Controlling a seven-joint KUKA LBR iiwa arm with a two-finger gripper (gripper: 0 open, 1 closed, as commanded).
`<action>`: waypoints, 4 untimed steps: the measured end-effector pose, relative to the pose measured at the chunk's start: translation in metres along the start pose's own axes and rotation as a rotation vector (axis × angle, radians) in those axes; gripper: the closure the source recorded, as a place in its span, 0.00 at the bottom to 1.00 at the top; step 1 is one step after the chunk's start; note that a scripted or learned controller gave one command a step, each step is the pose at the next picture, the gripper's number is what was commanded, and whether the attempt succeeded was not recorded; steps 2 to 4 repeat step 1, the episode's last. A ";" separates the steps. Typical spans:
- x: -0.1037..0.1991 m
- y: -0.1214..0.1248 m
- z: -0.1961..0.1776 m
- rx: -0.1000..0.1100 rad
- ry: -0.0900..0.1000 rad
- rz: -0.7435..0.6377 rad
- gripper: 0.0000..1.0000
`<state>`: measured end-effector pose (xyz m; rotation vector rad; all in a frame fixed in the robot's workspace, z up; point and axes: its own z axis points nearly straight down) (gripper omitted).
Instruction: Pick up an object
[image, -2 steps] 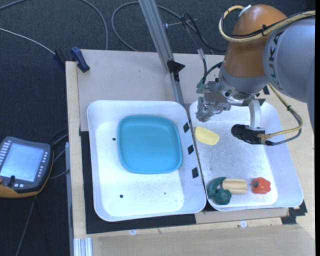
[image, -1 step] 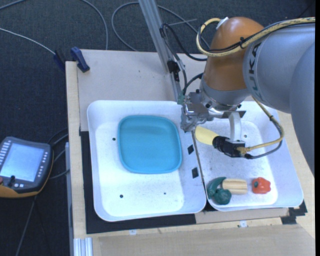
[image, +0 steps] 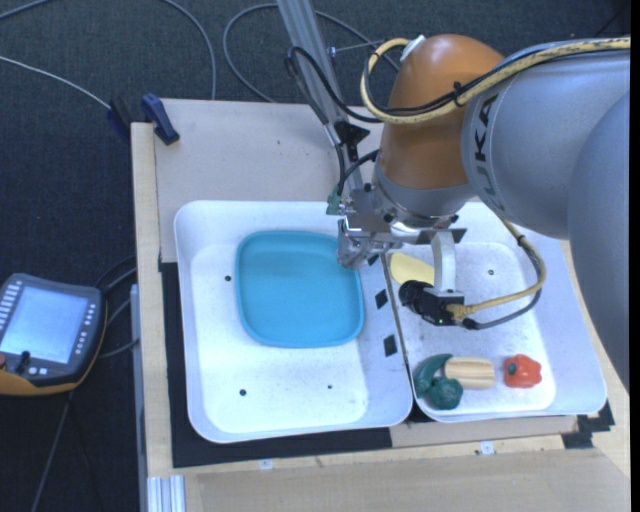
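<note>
My gripper (image: 354, 248) hangs under the orange wrist band, low over the divide between the two bins, at the right edge of a blue dish (image: 298, 288) that lies in the left bin (image: 205, 300). Just right of the gripper, a yellow object (image: 410, 268) lies in the right bin (image: 500, 262), partly hidden by the arm. Along the right bin's front lie a green object (image: 438, 381), a tan cylinder (image: 470, 372) and a red object (image: 521, 371). I see nothing held in the gripper.
The arm's grey body covers the right bin's back and right side. A yellow cable (image: 500, 300) loops down from the wrist over that bin. A handheld pendant (image: 45, 330) lies off the bench at left, and a blue clamp (image: 160, 118) sits at the bench's back left corner.
</note>
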<state>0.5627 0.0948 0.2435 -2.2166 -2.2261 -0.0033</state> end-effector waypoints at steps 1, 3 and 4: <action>-0.002 0.000 0.001 0.001 -0.001 0.004 0.00; -0.002 0.000 0.001 0.001 -0.001 0.004 0.00; -0.002 0.000 0.001 0.001 -0.001 0.004 0.00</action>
